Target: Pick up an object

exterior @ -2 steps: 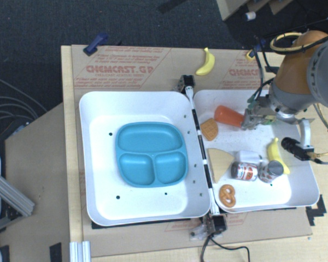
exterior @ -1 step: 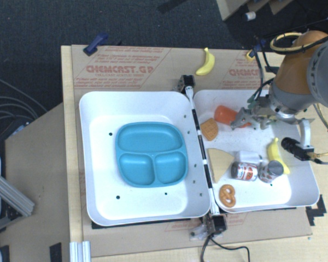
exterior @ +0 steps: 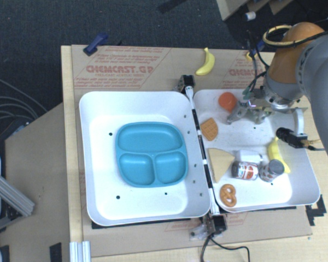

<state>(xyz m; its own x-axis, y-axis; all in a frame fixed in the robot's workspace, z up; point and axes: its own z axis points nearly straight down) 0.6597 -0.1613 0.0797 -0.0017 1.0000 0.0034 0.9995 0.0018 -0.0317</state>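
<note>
My gripper [exterior: 247,115] hangs over the far part of the right bin [exterior: 303,187], its fingers spread open with nothing between them. Just to its left lies a red-orange ball [exterior: 227,100], close to the left finger but apart from it. Farther left a round tan waffle [exterior: 209,129] rests by the bin's left wall. Nearer the front are a pale wedge [exterior: 221,161], a small red-labelled can [exterior: 246,171] on its side, a grey round object [exterior: 272,170], a yellow banana [exterior: 274,148] and a pretzel [exterior: 228,195].
The left bin [exterior: 98,146] holds a blue divided plate [exterior: 151,153]. A second yellow banana [exterior: 206,64] lies outside the bins on the cardboard behind them. A blue clip [exterior: 94,44] sits at the board's far left corner. The arm fills the upper right.
</note>
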